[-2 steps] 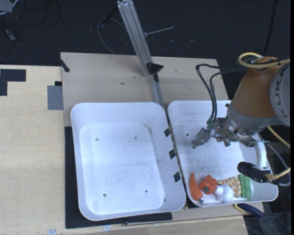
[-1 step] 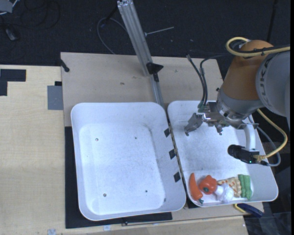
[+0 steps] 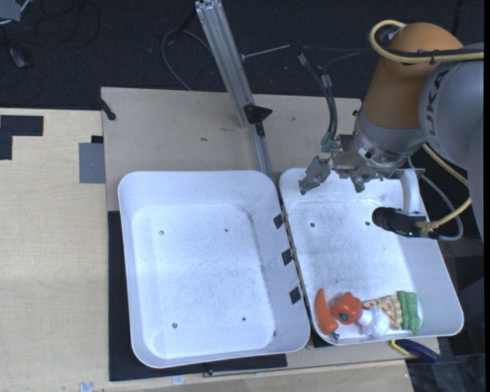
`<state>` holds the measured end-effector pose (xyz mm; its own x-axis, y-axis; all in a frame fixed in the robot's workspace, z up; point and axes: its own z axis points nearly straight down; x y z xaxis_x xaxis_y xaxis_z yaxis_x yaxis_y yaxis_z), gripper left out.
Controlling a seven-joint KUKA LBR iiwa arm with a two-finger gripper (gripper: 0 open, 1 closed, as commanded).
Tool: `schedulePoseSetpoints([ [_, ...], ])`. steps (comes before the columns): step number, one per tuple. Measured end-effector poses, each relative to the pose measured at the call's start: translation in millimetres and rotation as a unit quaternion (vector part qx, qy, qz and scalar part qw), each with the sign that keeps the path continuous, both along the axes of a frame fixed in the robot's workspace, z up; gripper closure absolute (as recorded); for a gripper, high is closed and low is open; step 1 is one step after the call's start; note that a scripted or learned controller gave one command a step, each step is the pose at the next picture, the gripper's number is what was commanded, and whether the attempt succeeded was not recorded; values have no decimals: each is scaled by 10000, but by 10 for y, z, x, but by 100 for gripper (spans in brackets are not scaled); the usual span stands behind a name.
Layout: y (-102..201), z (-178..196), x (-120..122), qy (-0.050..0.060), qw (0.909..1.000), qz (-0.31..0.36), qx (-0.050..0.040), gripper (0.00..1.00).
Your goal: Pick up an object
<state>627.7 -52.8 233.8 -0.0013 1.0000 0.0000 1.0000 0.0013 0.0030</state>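
Observation:
Several small toy foods lie bunched in the near corner of the right bin [image 3: 351, 243]: an orange carrot-like piece [image 3: 323, 311], a red-orange round piece [image 3: 347, 307], a beige piece [image 3: 384, 305], a white piece [image 3: 374, 324] and a green piece [image 3: 408, 310]. My gripper [image 3: 338, 173] hangs over the bin's far edge, well away from that cluster. Its fingers are spread apart, with nothing between them. The grey finger [image 3: 315, 173] on the left points toward the bin's far left corner.
The left bin [image 3: 147, 219] sits beside the right one, joined by black clips [image 3: 287, 256]. An aluminium rail [image 3: 229, 51] slants down to the gap between the bins. A black fitting with cables [image 3: 396, 220] hangs off the wrist over the right bin.

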Motion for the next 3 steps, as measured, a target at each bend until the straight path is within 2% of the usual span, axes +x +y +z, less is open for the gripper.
schedulePoseSetpoints([
  [1,-156,-19,-263,19,10000,-9,-1,0],
  [2,-323,-197,-1248,28,10000,-16,2,0],
  [3,-208,-431,-945,28,10000,-6,1,0],
])
